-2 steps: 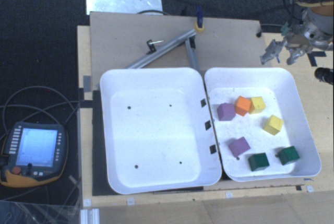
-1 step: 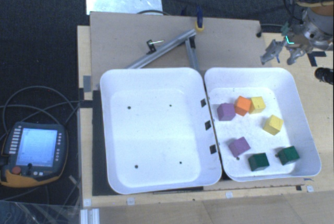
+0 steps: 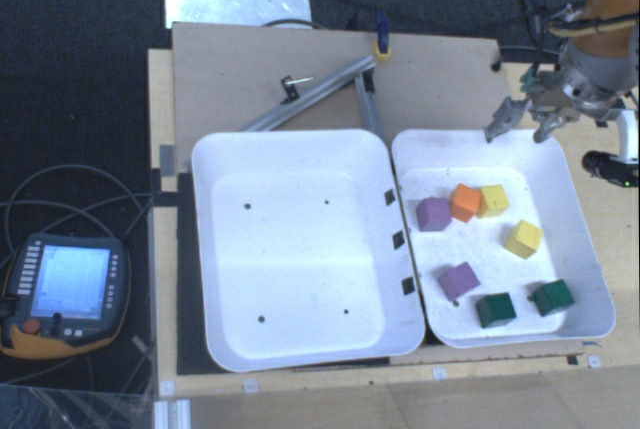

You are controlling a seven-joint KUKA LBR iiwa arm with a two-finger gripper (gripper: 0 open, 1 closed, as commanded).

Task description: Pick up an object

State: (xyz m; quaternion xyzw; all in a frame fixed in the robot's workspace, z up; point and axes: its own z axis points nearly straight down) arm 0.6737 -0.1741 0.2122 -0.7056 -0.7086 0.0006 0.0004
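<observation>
Several small blocks lie in the right bin (image 3: 575, 207): a purple block (image 3: 433, 214), an orange block (image 3: 465, 202) touching a yellow block (image 3: 492, 200), another yellow block (image 3: 523, 238), a second purple block (image 3: 459, 280), and two dark green blocks (image 3: 495, 309) (image 3: 552, 297) near the front. My gripper (image 3: 521, 121) hangs open above the bin's far rim, at the upper right, with nothing between its fingers. It stands well behind the blocks.
The left bin (image 3: 215, 217) sits beside the right one. A metal bar (image 3: 305, 95) lies on the brown board behind the bins. A teach pendant (image 3: 62, 292) rests on the floor at the left, with cables.
</observation>
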